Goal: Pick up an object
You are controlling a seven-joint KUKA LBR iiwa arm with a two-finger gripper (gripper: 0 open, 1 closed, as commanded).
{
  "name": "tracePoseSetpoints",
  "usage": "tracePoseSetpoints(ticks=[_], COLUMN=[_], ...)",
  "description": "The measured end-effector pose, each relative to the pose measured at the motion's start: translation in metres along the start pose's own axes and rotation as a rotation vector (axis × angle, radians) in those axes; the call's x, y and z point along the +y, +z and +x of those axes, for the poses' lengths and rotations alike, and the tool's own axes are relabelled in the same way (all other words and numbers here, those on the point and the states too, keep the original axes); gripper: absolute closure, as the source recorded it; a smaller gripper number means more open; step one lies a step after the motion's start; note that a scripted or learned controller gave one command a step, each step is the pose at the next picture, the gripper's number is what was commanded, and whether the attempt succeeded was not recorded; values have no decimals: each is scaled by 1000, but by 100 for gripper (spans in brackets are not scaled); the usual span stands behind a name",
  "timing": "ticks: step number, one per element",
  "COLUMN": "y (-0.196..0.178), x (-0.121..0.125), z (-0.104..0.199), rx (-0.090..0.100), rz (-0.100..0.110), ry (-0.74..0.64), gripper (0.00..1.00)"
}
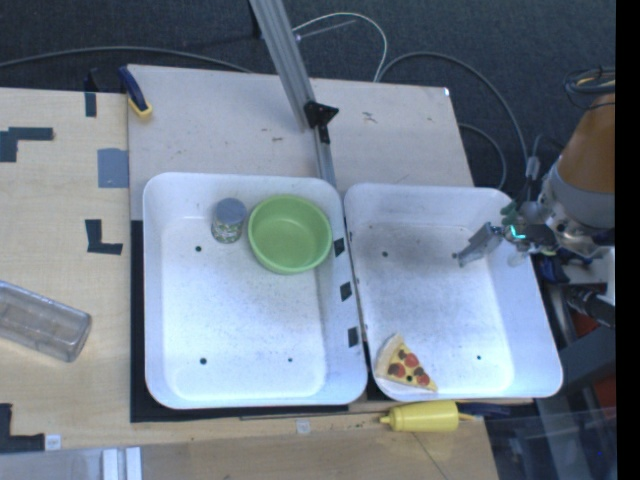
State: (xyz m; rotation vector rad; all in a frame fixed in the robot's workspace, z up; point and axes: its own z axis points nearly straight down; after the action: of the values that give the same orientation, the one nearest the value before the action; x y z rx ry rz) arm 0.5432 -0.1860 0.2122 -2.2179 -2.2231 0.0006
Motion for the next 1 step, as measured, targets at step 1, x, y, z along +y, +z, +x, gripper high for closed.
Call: tracePoseSetpoints(ticks=[1], y=[56], x=[-7], z=[-8], rx=[0], rz=[6], ry=[3], gripper=[0])
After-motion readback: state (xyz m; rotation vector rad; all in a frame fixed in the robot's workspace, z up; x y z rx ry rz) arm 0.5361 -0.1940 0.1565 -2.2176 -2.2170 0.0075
